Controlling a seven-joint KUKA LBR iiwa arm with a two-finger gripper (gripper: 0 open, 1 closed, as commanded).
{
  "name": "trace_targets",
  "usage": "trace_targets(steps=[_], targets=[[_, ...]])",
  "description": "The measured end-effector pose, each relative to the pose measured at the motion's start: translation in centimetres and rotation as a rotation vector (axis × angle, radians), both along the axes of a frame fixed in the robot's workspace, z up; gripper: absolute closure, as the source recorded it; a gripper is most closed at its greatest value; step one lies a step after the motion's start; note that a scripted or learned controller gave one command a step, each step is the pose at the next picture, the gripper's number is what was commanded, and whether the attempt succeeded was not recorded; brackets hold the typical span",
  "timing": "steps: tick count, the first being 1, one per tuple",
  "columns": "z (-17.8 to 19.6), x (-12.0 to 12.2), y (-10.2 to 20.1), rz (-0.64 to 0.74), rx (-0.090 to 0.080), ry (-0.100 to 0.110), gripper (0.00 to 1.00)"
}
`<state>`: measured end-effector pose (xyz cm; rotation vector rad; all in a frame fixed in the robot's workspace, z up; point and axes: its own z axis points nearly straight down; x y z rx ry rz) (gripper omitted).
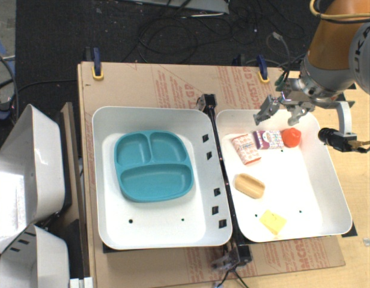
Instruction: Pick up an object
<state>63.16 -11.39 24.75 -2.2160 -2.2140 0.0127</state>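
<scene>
My gripper hangs open over the far edge of the right bin, its two fingers spread apart with nothing between them. Just below it lie a small purple-and-white packet, a red round object and a pink-and-white packet. A tan bread roll rests mid-bin. A yellow wedge lies near the front edge.
The left bin holds a teal divided plate. A black divider with clips runs between the bins. White tubs stand at the far left. A black fixture sticks in at the right bin's right rim.
</scene>
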Motion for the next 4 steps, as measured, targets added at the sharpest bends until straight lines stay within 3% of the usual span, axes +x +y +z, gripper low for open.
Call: trace_targets(steps=[1, 4], targets=[[0.7, 0.2, 0.0, 0.002, -0.001, -0.012, 0.0], [-15.7, -0.5, 0.7, 0.0, 0.0, -0.008, 0.0]])
